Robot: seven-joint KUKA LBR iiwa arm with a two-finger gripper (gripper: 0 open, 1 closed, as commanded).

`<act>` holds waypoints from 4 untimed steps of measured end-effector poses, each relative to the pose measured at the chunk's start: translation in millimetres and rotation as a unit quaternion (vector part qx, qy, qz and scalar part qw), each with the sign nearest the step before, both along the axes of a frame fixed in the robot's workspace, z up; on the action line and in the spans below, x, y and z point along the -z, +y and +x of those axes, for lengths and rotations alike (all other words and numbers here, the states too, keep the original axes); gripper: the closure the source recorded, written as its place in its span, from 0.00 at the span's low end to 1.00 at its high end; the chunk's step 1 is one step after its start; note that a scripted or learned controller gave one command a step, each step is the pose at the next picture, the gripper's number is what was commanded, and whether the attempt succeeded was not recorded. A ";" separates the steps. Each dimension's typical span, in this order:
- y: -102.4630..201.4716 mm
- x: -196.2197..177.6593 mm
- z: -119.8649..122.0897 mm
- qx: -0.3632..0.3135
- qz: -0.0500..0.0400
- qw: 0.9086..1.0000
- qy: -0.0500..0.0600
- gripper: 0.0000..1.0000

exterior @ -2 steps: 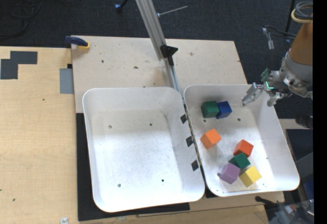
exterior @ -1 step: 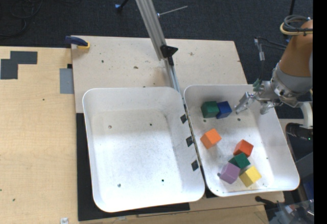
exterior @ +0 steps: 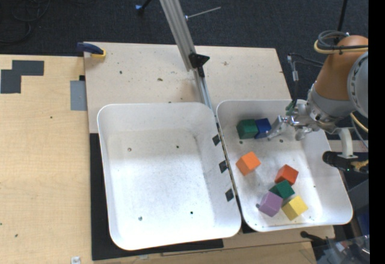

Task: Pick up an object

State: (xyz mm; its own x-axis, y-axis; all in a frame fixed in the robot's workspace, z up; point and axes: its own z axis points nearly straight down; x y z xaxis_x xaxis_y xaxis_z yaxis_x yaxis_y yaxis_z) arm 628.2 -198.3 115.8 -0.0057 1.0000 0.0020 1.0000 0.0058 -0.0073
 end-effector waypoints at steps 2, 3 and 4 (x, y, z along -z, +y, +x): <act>1.2 15.5 0.2 -0.001 -0.001 1.000 -0.002 1.00; -3.0 -47.7 -1.1 0.002 -0.002 1.000 -0.006 1.00; -6.8 -99.7 -10.4 0.005 -0.002 1.000 -0.005 1.00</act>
